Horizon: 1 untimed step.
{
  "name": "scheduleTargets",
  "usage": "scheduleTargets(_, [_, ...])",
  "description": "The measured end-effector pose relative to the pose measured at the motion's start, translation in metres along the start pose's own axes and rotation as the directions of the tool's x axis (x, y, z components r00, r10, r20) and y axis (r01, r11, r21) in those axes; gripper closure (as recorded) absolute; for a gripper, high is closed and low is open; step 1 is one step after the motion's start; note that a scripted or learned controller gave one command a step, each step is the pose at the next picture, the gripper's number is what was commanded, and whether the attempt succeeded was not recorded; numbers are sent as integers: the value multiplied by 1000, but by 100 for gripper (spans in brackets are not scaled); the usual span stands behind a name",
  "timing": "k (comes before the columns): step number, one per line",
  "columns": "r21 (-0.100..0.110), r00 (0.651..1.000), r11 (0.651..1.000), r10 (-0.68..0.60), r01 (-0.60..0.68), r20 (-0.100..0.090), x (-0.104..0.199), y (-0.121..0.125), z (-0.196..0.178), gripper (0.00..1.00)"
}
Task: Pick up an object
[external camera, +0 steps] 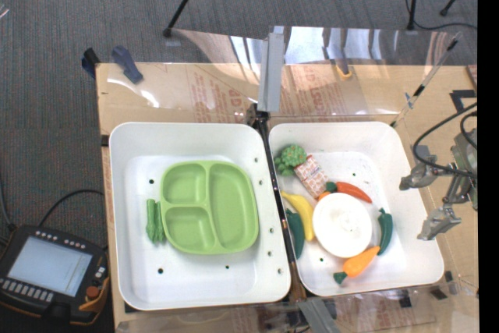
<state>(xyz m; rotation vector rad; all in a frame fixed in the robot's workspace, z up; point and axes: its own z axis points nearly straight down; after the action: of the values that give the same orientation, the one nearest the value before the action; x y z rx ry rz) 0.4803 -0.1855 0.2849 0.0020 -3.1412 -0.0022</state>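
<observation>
From above, the gripper (430, 203) is hanging at the right edge of the scene, just outside the right bin (405, 265). Its two fingers (417, 178) are standing wide apart, gripping nothing and touching none of the toys. Inside the right bin, a white plate (341, 224) is sitting in the middle, with a broccoli (289, 158), a small printed packet (312, 175), a banana (301, 212), two carrots (355, 191) and green peppers (384, 230) lying around it. The left bin (129, 168) is holding a green divided tray (209, 207) and a green pea pod (154, 220).
</observation>
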Motion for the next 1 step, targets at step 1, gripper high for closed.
scheduleTargets(1, [-7, 997, 998, -70, 70, -15, -43, 14, 137, 0])
